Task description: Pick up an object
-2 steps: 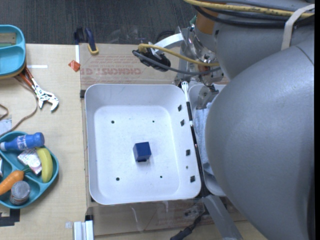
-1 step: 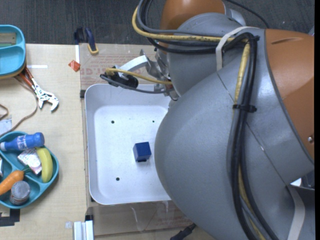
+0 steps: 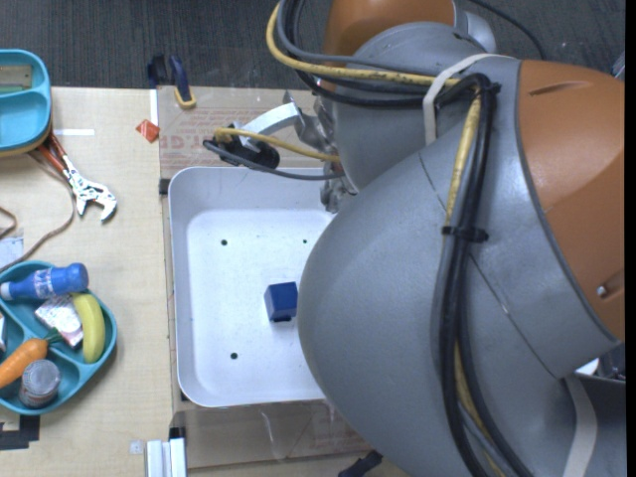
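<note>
Arm (image 3: 467,266): grey and orange, bulking over the right of the scene and covering the right part of the bin. White bin (image 3: 199,266): shallow, centre of the scene, its left and near walls showing. Gripper: hidden by the arm's own body; its state cannot be told, nor which way it lies from the target. Blue block (image 3: 282,301): small, roughly cubic with no marked long axis, on the bin floor toward the near side, just left of the arm's edge.
</note>
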You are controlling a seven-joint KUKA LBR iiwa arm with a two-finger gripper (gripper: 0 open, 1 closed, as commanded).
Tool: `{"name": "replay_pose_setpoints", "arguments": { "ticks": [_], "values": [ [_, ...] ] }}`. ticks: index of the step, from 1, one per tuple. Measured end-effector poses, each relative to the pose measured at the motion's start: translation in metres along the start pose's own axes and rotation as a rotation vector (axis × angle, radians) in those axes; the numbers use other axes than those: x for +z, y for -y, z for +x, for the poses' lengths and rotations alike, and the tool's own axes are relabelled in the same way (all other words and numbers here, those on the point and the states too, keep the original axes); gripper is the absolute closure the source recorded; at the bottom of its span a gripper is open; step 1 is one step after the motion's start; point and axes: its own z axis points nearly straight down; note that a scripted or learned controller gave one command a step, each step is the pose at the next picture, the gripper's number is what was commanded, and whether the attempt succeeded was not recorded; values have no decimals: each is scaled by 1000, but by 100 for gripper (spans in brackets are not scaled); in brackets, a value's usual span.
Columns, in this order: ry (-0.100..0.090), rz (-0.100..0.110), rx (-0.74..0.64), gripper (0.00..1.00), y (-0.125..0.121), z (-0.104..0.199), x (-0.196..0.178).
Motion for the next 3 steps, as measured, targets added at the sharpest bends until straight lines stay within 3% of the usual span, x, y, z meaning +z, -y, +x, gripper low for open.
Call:
{"name": "replay_pose_setpoints", "arguments": {
  "ticks": [1,2,3],
  "values": [
    [-2,1,46,100,-75,-9,-82],
    [2,1,-86,100,-210,-37,-83],
    [1,2,-88,0,-208,-36,-83]
  ]
}}
